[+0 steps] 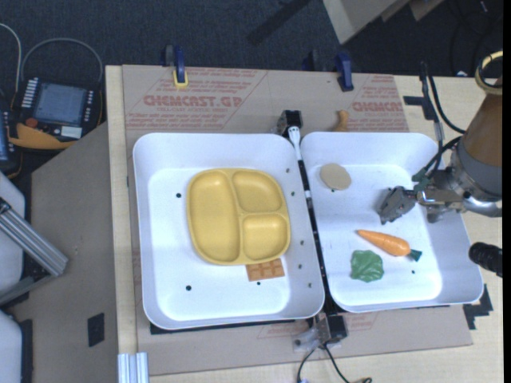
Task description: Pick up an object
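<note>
In the right bin (447, 282) lie a round tan disc (335, 176) at the back left, an orange carrot (384, 242) with a dark green end near the middle, and a green leafy piece (366, 266) just in front of the carrot. My gripper (391, 205) hangs over the right bin, reaching in from the right. It is just behind the carrot and to the right of the tan disc. I see nothing held in it.
The left bin (156, 238) holds a yellow divided plate (237, 214) and a small brown waffle-like square (266, 270) at the plate's front edge. A ridge between the bins (307, 214) separates them. Blue clamps (179, 64) sit at the bench's back edge.
</note>
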Action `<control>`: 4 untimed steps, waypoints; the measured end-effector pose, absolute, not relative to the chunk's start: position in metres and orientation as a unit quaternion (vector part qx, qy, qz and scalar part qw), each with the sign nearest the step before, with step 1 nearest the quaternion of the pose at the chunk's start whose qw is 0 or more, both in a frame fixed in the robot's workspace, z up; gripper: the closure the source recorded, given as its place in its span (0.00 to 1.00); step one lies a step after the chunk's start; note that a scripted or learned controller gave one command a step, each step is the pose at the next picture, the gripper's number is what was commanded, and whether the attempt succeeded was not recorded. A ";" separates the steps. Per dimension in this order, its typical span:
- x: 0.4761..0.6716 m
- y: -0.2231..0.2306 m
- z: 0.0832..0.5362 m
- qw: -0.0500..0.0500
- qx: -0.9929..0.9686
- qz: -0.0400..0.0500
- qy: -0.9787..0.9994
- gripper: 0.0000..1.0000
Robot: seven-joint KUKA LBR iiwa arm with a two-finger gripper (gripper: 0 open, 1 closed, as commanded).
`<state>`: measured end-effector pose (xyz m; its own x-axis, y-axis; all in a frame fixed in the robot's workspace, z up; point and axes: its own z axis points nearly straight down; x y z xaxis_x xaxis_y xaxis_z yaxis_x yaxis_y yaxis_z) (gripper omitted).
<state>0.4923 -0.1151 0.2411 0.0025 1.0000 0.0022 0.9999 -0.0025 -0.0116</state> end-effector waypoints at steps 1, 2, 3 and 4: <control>0.495 -0.115 0.246 0.000 -0.707 0.000 -0.707 0.00; 0.497 -0.123 0.198 0.003 -0.708 0.002 -0.707 0.00; 0.490 -0.124 0.153 0.004 -0.708 0.002 -0.707 0.00; 0.485 -0.126 0.109 0.003 -0.708 0.002 -0.707 0.00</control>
<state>0.4853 -0.1257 0.1094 0.0015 1.0000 0.0026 1.0000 -0.0015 -0.0069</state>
